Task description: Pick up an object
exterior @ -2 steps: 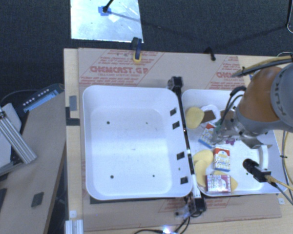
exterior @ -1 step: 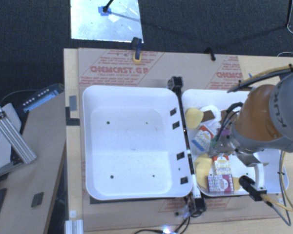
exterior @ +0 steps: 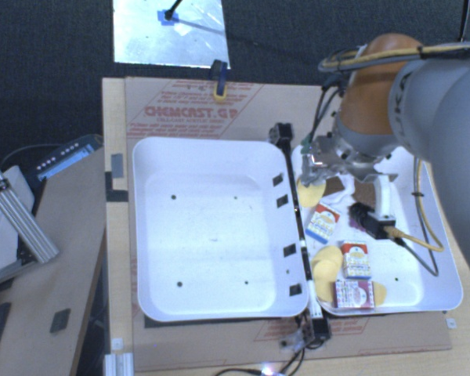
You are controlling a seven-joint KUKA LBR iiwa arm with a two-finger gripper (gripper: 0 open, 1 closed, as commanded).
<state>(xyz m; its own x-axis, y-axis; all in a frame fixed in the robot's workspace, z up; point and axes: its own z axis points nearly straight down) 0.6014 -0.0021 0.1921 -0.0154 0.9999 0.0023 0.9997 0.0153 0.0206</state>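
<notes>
left white bin [exterior: 153,233] | cardboard sheet [exterior: 188,108] beneath | metal plate [exterior: 141,22] behind

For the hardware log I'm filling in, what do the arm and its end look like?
The arm is a thick, rounded grey shell with an orange band above the wrist. Thin dark and yellowish cables loop around that band. Below it sits a metallic silver and black gripper. No markings are legible.

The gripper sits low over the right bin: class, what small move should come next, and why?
Probably a short straight descent onto the yellow object. The gripper hangs just above it in the right bin, and nothing shows between its fingers.
</notes>
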